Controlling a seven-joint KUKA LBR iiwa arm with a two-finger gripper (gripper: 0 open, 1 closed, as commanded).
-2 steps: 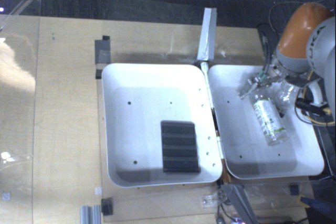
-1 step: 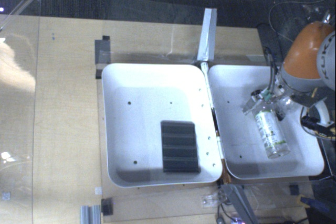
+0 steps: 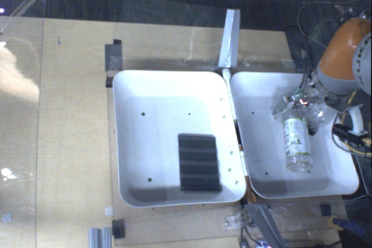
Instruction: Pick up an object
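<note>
Two white bins sit side by side on the wooden bench, and I describe them from the lower edge of the frame upward.

In the left bin, at the lower middle of the frame, I see a black ribbed block. It lies flat on the bin floor, close to the lower wall and a little right of the bin's centre. Its ridges run across it from left to right.

In the right bin, at the lower right of the frame, there is a clear plastic bottle with a white and green label. It lies on its side with the bottom toward the lower edge of the frame and the neck pointing up the frame.

Just above the neck of the bottle I see the gripper. It is at the upper end of the bottle, very near or touching it, but this part is small and mixed with glare. I cannot tell how far it is open, or if it has hold of the bottle.

Further up, at the right edge of the frame, the arm comes in with its orange band above the grey wrist.

At the top centre, a grey metal bar stands at the joint between the two bins.
</note>
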